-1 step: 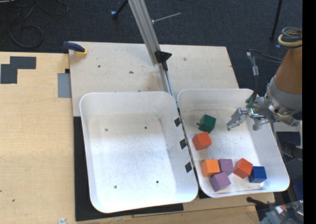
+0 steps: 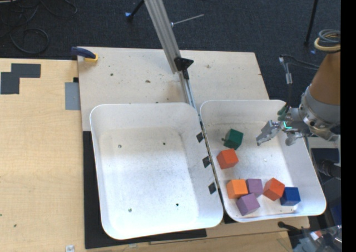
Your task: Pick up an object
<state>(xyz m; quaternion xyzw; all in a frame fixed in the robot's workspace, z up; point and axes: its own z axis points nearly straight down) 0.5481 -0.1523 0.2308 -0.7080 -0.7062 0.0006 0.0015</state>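
Fingers of the grey two-finger gripper [image 2: 276, 132] stand spread apart, holding nothing, above the right white plastic bin [image 2: 311, 181]. Small dark green cube [image 2: 233, 138] lies just left of them. Arm is cut off at right.

Even, diffuse overhead light; the two shallow white plastic bins [image 2: 147, 128] look bright without glare, shadows are soft, and the picture is slightly soft and grainy.

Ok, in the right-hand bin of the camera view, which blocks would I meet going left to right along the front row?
Orange block → two purple blocks, one just in front of the other → red-orange block → blue block.
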